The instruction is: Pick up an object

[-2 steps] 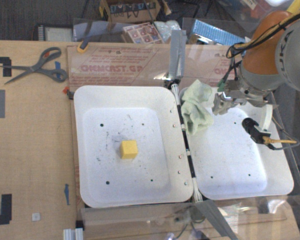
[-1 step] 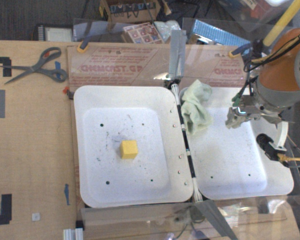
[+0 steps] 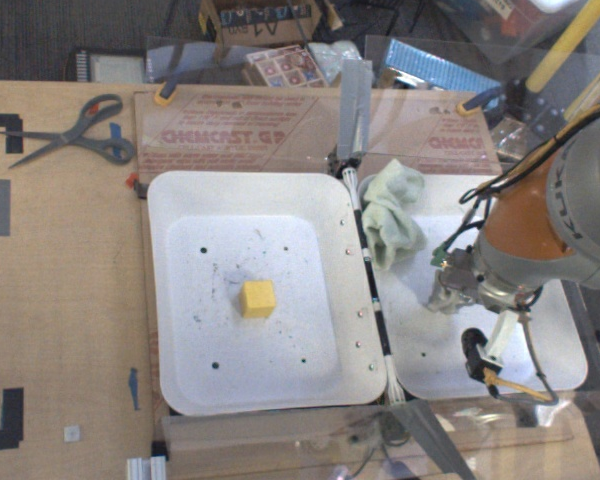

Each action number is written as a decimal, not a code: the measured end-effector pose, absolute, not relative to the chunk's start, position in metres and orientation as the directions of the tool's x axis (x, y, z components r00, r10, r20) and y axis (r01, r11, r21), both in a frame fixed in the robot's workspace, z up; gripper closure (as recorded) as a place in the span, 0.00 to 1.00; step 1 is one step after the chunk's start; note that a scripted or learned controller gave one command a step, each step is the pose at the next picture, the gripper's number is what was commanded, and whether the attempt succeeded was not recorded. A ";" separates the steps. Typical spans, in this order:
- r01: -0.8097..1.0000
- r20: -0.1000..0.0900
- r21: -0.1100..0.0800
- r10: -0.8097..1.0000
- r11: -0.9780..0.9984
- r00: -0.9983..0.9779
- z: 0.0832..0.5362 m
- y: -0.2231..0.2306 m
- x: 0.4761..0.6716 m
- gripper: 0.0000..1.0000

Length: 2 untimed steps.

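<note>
A small yellow cube (image 3: 259, 299) lies near the middle of the left white bin (image 3: 180, 218). A crumpled pale green cloth (image 3: 390, 218) rests at the back left of the right bin (image 3: 425, 363), draped against the wall between the bins. My gripper (image 3: 444, 296) hangs over the right bin, just right of the cloth's lower end and apart from it. The grey wrist and orange band (image 3: 525, 223) above it hide its tip. Nothing is seen held.
Blue-handled scissors (image 3: 80, 136) lie on the bench at the back left. Brown protective sheets (image 3: 240, 133) stand behind the bins, with clamps and boxes beyond. A black cable loop (image 3: 475, 353) hangs from the wrist over the right bin's front.
</note>
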<state>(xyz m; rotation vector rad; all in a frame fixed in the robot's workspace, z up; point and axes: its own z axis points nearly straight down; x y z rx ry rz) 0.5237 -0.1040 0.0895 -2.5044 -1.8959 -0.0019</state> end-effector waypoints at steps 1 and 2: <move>0.962 0.000 0.002 0.962 -0.273 0.273 0.100 -0.105 0.524 1.00; 0.982 -0.001 0.000 0.982 -0.189 0.189 0.175 -0.100 0.577 1.00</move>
